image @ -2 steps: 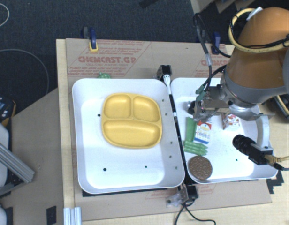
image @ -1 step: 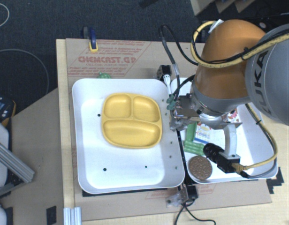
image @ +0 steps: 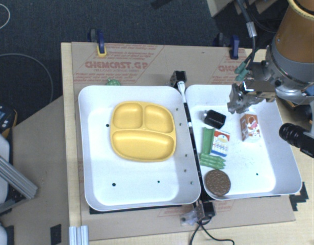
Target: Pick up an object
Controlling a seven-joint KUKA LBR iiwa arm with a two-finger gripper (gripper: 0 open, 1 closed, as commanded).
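Nothing is lifted yet, as I judge it: the small red-and-white packet (image: 250, 127) lies flat in the right bin (image: 279, 185), just near of my gripper (image: 239, 105), whose state I cannot tell. Left of it sit a black block (image: 215, 119), a green bundle (image: 209, 148) and a brown disc (image: 217, 182); the yellow tray (image: 143, 131) fills the left bin (image: 96, 172).

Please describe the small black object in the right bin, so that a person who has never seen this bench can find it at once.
Start at the right white bin, the one without the yellow divided plate. Look at its upper left part, just above the green packet and left of the gripper. The small black block lies there tilted; it is the only all-black item in the bin.
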